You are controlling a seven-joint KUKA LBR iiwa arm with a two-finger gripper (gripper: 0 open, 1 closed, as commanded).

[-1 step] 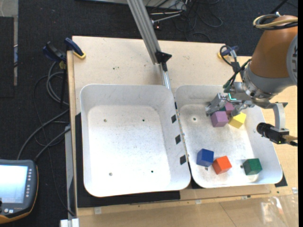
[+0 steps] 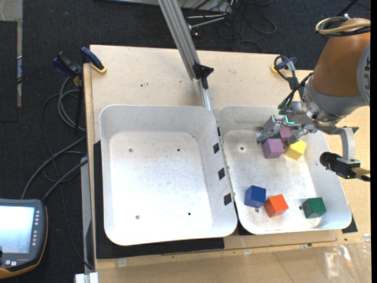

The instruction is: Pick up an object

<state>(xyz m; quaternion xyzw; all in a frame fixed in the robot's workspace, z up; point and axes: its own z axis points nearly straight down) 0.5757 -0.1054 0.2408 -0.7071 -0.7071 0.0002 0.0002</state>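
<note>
Dark carpet with loose cables surrounds a pale wooden bench (image 2: 153, 69), and two shallow white bins sit on it side by side. Biggest thing on view is the left bin (image 2: 159, 170), with just specks on its floor. Next, the grey and orange arm (image 2: 341, 63) coming in over the right bin (image 2: 330, 217). Its gripper (image 2: 277, 130) is down at the far end of that bin, right on top of a purple cube (image 2: 273, 148), and honestly I can't tell how it's set. A yellow cube (image 2: 296, 150) touches the purple one. Near the front edge sit a blue cube (image 2: 255, 196), an orange cube (image 2: 275, 206) just beside it, and a green cube (image 2: 314, 207) a bit apart.
</note>
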